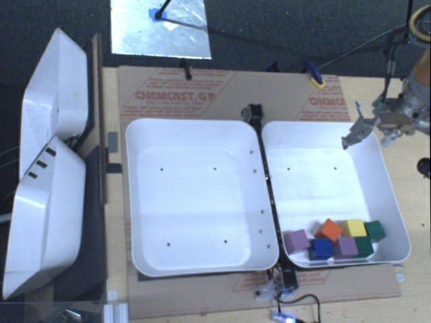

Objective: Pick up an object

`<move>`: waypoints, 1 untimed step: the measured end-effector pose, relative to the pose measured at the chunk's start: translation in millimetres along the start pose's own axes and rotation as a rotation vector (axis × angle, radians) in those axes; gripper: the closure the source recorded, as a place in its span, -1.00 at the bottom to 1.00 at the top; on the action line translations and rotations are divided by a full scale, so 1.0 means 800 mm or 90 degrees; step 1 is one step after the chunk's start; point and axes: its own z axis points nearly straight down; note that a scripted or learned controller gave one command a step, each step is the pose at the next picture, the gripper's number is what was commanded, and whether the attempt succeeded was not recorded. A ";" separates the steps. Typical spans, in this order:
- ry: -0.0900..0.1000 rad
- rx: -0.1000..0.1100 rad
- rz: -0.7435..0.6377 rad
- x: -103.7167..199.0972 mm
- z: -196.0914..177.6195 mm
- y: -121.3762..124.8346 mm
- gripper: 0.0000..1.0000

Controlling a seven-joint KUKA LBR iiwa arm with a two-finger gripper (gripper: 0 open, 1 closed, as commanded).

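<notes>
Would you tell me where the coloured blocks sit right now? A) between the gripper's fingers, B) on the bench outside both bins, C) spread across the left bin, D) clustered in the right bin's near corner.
D: the blocks are huddled together in the right bin, in its near corner, well apart from the gripper at the far edge.

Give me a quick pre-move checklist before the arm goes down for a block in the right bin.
1. Targets present: small coloured wooden blocks clustered in the near corner of the right shallow white bin: ok.
2. Hand above the blocks: not ok; it sits over the bin's far right corner.
3. Nothing carried in the hand: cannot tell.
4. Blocks spaced for a grasp: not ok, they are packed touching.
5. Orange block reachable from above: ok, it lies on top of the cluster.
</notes>
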 end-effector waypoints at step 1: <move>0.000 0.001 0.000 -0.040 0.093 0.097 -1.00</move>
